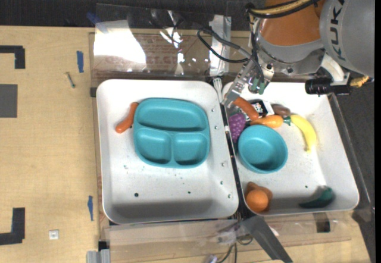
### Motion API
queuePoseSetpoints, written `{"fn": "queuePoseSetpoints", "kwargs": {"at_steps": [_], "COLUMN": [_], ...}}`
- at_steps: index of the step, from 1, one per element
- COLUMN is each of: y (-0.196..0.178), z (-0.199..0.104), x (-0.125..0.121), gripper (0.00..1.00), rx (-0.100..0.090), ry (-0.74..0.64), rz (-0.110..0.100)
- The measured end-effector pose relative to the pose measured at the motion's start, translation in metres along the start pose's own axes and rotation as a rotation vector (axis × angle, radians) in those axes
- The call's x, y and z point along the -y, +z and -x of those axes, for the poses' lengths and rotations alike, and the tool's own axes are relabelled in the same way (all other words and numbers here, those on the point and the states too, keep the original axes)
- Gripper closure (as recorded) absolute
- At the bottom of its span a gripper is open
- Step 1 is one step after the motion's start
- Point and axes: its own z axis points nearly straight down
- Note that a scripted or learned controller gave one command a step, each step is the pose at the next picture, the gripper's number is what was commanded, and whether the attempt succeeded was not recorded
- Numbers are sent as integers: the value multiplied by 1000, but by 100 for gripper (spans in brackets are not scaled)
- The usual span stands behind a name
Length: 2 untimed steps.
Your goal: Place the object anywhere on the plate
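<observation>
Hanging over the far left corner of the right bin (342, 155), my end effector (250, 84) has a grip state I cannot tell. Below it, among other toys, an orange carrot (247, 107) seems light, stiff, smooth; I would pinch its middle. My arm (348, 18) reads "KUKA". The teal plate (171, 132) waits in the left bin (113, 166).

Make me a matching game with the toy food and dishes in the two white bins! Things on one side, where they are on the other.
Things:
1. banana
2. blue bowl
3. divided blue plate
4. orange fruit

Places:
A. left bin
B. near edge of the right bin
C. middle of the right bin
D. right of the bowl

Pairs: 1-D, 2-C, 3-A, 4-B
</observation>
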Motion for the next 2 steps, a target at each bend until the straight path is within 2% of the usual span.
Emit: {"fn": "queuePoseSetpoints", "kwargs": {"at_steps": [1, 2], "y": [25, 25], "z": [-107, -104], "x": [-59, -57], "gripper": [100, 0], "rx": [-10, -7], "ry": [64, 69], "rz": [-5, -6]}}
